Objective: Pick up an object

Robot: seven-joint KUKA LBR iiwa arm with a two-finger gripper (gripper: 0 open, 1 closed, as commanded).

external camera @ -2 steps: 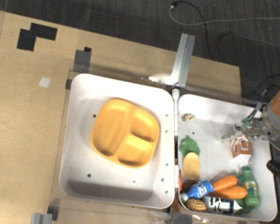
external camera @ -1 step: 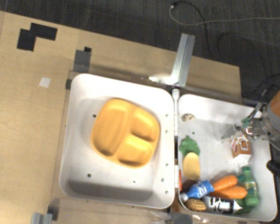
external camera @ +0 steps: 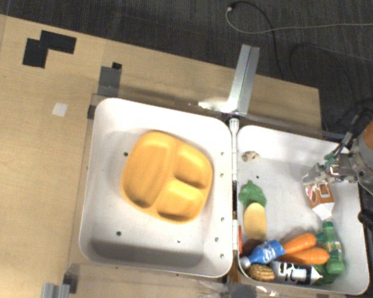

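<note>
Our pincer hangs at the far right of the right bin, right at a small brown-and-white packet. We cannot tell if it grips it. We think we are mid-grab; next we must lift straight up. Near us lie carrots and a black bottle; its white writing is too small to read.
</note>
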